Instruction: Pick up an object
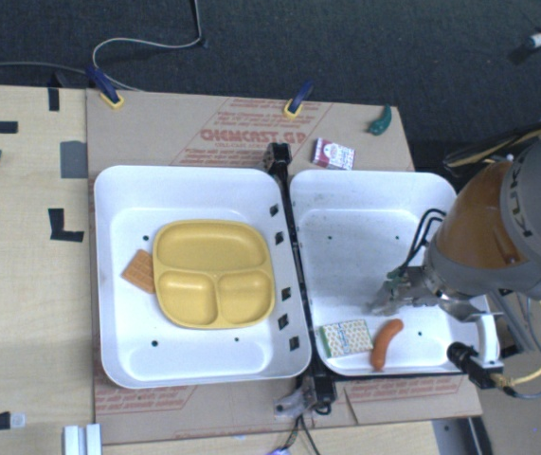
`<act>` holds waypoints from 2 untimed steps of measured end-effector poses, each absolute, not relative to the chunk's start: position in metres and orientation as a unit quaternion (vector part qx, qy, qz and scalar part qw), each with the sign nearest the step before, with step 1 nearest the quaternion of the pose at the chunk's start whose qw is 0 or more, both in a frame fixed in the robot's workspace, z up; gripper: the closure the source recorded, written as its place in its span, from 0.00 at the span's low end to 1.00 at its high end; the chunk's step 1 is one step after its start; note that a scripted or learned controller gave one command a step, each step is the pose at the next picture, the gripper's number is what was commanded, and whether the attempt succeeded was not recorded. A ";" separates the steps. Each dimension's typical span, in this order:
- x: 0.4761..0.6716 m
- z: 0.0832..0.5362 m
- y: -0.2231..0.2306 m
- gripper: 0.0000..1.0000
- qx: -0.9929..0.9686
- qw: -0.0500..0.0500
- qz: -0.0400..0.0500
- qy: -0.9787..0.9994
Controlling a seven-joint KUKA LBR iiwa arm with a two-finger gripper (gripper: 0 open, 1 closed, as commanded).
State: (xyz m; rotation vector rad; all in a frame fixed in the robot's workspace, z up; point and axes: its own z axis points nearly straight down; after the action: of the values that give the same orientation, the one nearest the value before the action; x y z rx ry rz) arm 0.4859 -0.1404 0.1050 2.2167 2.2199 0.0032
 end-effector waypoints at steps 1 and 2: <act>0.486 0.105 -0.140 0.00 0.707 0.002 0.001 0.707; 0.484 0.086 -0.120 0.00 0.707 0.002 0.000 0.707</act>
State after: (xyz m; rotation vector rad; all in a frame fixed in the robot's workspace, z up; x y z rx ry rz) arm 0.4843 -0.1197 0.0859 2.2196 2.2172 -0.0007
